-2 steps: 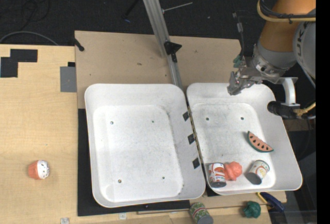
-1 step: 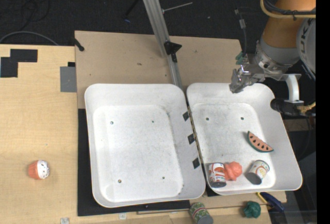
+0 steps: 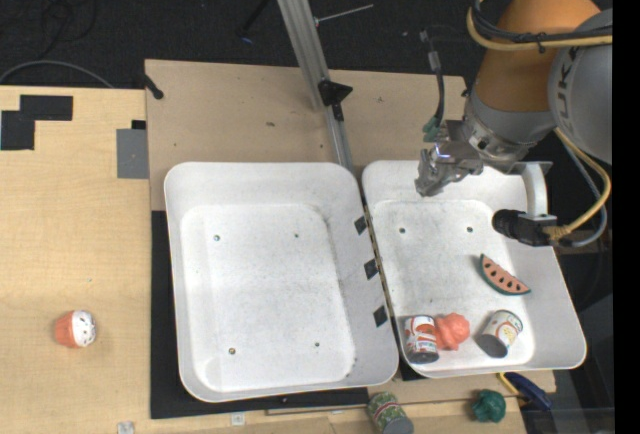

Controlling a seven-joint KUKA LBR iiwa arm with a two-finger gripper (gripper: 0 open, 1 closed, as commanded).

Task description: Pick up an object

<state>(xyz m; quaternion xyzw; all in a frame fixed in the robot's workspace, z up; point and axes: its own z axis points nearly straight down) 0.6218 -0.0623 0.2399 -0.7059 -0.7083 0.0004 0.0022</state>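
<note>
Cans [image 3: 422, 337], pink toy [image 3: 453, 329], melon slice [image 3: 503, 275] lie at right bin [image 3: 400, 184] near edge. My gripper [image 3: 434, 174] hovers over far edge, well apart; finger state: cannot tell. Pick not yet done; descent, grasp, lift remain.

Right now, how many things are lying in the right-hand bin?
4: a watermelon slice near the right side, and a small can, a pink lump and a tipped can along the front.

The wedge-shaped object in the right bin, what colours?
Watermelon slice: red flesh, green rind, in the camera view.
</note>
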